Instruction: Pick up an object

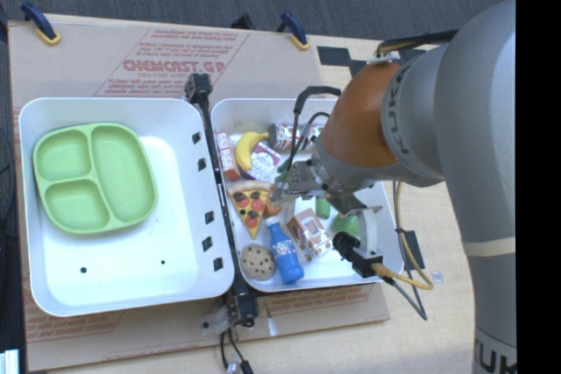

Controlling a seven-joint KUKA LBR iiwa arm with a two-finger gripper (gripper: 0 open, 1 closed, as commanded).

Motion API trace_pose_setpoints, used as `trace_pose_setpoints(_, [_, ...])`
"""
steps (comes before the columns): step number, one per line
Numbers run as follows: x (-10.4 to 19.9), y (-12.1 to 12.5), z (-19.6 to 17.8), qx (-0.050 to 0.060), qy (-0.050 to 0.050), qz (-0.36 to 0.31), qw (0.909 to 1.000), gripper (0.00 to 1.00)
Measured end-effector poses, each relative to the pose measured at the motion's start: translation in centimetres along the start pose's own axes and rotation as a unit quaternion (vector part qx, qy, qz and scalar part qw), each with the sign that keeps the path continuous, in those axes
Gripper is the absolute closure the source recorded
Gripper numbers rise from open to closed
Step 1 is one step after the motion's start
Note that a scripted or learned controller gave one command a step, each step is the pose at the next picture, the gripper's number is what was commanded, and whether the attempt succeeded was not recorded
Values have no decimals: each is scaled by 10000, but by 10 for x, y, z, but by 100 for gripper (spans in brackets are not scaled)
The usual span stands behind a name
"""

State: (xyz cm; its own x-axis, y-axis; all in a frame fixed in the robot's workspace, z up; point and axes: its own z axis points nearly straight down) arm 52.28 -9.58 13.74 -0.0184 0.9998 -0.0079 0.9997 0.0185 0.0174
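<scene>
Camera view is showing the arm reaching from the counter's right edge and hanging over the right bin (386, 219), its orange band (368, 118) and wrist covering the bin's middle. The gripper (287, 181) is dipping into the pile of toy food there, near a pizza slice (249, 208) and a banana (248, 146); whether it is pinching anything cannot be told, since the wrist is hiding that part. The task's candidates are crowding the right bin: a blue bottle (286, 255) and a cookie (257, 261) are lying toward the bin's near edge, a small carton (308, 233) is sitting just beside the bottle, and a green piece (344, 222) is peeking out under the wrist. Packed so tightly, they are likely leaving little room for a clean grasp, which probably explains the steep approach from above. The left bin (131, 276) is carrying a green divided plate (95, 177) near its far-left corner, well apart from the gripper. Judging by this, the pick is at the reach-and-close stage, with nothing visibly lifted yet.
</scene>
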Motion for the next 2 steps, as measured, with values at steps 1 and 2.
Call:
trace_pose_setpoints(1, [0, 1, -10, -6, -8, -27, 10000, 100])
trace_pose_setpoints(2, [-26, -45, -66, 89, 38, 73, 9999, 100])
